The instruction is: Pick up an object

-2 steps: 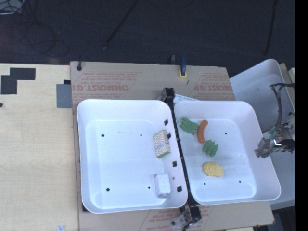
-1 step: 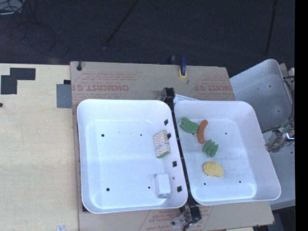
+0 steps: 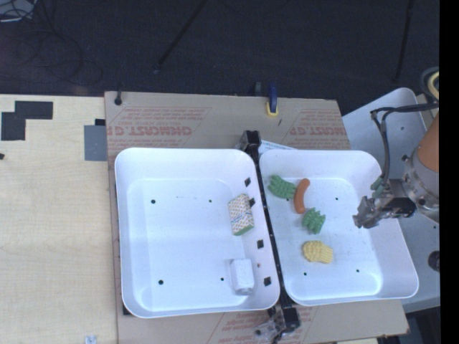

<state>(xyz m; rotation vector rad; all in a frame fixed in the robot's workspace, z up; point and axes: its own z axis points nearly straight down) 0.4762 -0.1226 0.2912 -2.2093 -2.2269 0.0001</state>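
Observation:
The right bin [image 3: 391,282] holds a green leafy piece [image 3: 282,187], an orange carrot-like stick [image 3: 300,195], a small green bumpy piece [image 3: 313,222] and a yellow corn piece [image 3: 317,251]. In the left bin [image 3: 143,292] a patterned sandwich-like block [image 3: 241,214] lies near the divider, with a white block [image 3: 242,275] below it. My gripper [image 3: 367,216] hangs over the right bin's right side, well to the right of the green bumpy piece, with nothing visible between its fingers.
A black clip strip [image 3: 259,213] runs between the two bins. The bins rest on a cardboard sheet [image 3: 186,124] on the bench. Cables [image 3: 384,138] arc above the arm at the right edge.

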